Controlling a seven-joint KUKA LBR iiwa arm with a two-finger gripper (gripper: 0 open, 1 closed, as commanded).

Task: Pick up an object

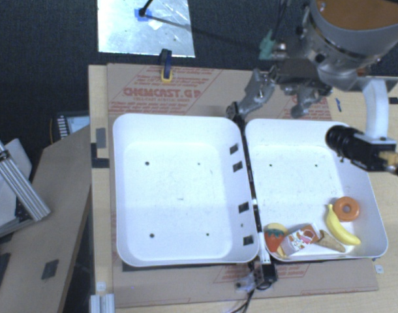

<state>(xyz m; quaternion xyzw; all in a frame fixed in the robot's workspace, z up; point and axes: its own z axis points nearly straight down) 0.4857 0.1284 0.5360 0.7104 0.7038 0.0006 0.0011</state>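
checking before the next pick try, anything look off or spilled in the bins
Nothing spilled or damaged. The items are just crowded into the right bin's near corner: banana, orange ring, small packet and an orange-red piece, touching one another.

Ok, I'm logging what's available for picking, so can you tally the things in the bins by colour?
Orange or orange-red: 2, the ring-shaped piece and the round fruit
Yellow: 1, the banana
White with red print: 1, the small packet
Tan: 1, the cone-shaped piece
Total: 5, all in the near right corner of the right bin.
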